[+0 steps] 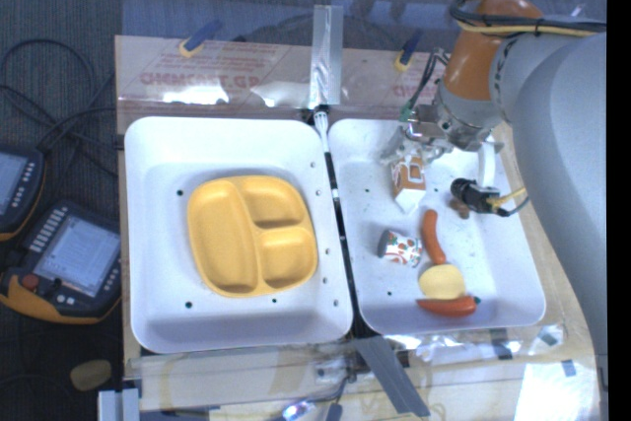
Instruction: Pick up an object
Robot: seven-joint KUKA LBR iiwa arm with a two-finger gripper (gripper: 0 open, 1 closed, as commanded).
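The grey arm's jaws (426, 135) are hanging low over the small orange-and-white carton (408, 180) at the back of the right white bin (513, 296), apparently closing in; I cannot tell how open they are. Next, descending squarely onto it

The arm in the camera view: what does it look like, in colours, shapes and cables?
The arm has smooth, rounded grey segments and a glossy orange band above the wrist. Black cables loop over the orange part, and another runs down beside it. Below sits a metallic gripper, silver and dark, with small fittings.
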